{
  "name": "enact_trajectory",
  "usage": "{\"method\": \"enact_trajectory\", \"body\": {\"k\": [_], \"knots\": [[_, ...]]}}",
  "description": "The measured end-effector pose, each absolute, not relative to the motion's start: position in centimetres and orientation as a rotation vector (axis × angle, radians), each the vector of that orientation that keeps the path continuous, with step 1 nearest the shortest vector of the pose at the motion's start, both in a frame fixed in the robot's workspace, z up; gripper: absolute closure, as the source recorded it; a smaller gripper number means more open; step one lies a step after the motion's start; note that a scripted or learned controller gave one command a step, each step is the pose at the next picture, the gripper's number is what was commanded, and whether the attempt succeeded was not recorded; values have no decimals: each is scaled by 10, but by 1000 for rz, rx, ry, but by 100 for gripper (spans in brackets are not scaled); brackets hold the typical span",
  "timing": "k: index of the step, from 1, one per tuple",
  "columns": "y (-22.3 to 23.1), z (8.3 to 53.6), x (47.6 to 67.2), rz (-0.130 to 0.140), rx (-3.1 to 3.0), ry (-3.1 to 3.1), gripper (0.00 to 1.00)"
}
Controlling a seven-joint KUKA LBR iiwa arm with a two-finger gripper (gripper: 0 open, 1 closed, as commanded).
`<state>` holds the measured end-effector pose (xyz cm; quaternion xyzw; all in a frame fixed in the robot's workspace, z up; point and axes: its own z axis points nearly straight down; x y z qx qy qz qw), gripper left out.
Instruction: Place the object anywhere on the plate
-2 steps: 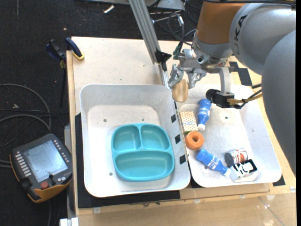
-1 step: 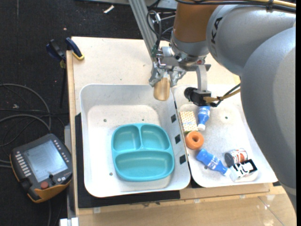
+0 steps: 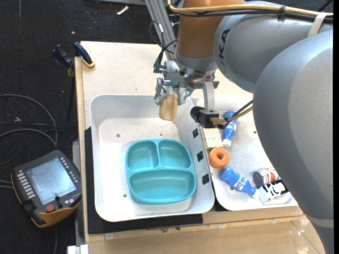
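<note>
Nearest, lower left off the table [image 3: 122, 67]: grey teach pendant [image 3: 47, 187] with orange trim, parked out of the work area.

Then the left bin [image 3: 106, 194], shallow, white, smooth-walled with rounded corners. Inside it, toward the near side: teal plate [image 3: 159, 173], glossy plastic by the look, rounded-rectangle outline, three compartments, one wide at the front and two smaller behind. Lying flat and open-faced, so reachable from straight above, and bare of any object.

Beside it, the right bin [image 3: 238, 160], serving as the stock of loose items: orange ring [image 3: 219, 157] shaped like a doughnut, blue blocky piece [image 3: 237, 180], red-and-white item [image 3: 267, 180] too small to identify, speckled pale box [image 3: 212, 136], small blue-and-white bottle [image 3: 229, 131].

Farther back, over the far edge of the left bin: jaws pointing down and closed on the top of the tan object [image 3: 168, 109], a short, matte, roundish cylinder, perhaps wood or cork. Hanging in the air, clear of the bin floor and well behind the plate, not above it. Judged as mid-carry: grasp made, placement not yet done; next, a move toward the near side and a lowering before release, lest the rounded piece roll off the rim.

Farthest, at the table's back-left corner: dark clamp [image 3: 79, 54] with a yellow tip.
</note>
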<state>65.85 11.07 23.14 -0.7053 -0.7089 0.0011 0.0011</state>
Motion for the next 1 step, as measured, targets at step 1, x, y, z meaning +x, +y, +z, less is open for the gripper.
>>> {"method": "enact_trajectory", "body": {"k": [1], "knots": [[109, 233, 659, 2, -2219, -2224, 0]]}}
